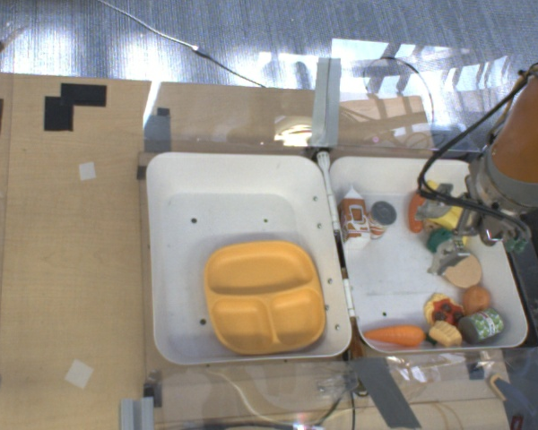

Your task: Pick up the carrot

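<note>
The carrot (396, 335) is orange and lies flat along the front wall of the right bin (377, 276), near its front left corner. My gripper (449, 256) hangs over the right half of that bin, above and to the right of the carrot and well apart from it. It sits just beside a tan round piece (464, 272). The grey arm with its orange band (529, 124) reaches in from the right and hides part of the bin's far right side.
Toy foods crowd the right bin: a small carton (354, 219), a grey disc (383, 212), yellow and green pieces (439, 225), an orange ball (476, 298), a green can (481, 325) and a yellow piece (446, 333) touching the carrot's right end. The left bin holds a yellow divided plate (264, 296).
</note>
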`<state>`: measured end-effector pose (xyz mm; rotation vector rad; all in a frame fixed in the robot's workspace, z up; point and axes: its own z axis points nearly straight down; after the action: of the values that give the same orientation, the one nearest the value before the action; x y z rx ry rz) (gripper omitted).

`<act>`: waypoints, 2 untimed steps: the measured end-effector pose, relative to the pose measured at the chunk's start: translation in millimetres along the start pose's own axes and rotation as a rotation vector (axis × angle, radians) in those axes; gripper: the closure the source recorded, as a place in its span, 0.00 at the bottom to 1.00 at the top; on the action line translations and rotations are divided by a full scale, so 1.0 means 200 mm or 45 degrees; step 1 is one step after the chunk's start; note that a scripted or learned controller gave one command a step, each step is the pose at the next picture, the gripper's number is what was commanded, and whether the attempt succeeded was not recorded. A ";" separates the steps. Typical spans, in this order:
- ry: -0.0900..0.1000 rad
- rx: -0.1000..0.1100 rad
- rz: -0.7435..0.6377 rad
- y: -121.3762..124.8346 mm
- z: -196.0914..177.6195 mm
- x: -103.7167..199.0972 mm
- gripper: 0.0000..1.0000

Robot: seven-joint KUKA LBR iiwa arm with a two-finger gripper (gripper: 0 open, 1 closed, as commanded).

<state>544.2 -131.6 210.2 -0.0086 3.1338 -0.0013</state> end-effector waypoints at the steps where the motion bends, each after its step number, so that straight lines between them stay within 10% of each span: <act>1: -0.017 0.002 0.102 0.05 0.60 0.02 0.00; 2: -0.005 0.000 0.350 -0.14 0.54 -0.56 0.00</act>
<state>656.3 -159.7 103.7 0.4205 3.1017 -0.0001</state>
